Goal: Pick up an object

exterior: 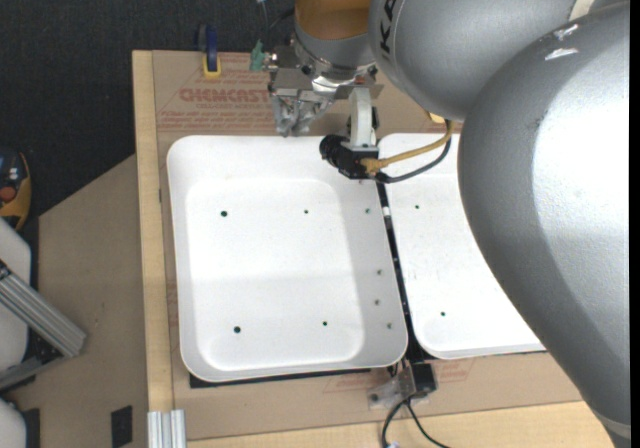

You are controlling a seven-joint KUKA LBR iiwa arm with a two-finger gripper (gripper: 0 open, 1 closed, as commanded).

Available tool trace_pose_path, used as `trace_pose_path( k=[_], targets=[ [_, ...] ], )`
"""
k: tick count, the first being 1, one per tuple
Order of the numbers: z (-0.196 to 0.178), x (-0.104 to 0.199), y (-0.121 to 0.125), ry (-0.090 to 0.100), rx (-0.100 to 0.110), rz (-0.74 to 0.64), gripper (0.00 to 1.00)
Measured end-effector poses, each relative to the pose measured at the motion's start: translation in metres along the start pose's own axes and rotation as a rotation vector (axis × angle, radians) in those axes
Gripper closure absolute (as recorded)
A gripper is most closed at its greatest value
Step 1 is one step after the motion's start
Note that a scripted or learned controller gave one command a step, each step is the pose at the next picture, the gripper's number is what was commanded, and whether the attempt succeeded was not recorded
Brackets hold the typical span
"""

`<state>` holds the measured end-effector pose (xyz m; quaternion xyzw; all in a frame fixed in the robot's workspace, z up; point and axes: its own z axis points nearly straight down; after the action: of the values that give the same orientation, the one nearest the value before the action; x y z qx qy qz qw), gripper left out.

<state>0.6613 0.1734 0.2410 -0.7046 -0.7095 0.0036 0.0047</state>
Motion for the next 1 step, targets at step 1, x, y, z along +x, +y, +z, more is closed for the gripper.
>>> trace_pose_path(
  k=[1],
  targets=[
    [-0.0675,-0.0371,0.0055,-0.002,-0.021,0.01,1.0]
  ],
)
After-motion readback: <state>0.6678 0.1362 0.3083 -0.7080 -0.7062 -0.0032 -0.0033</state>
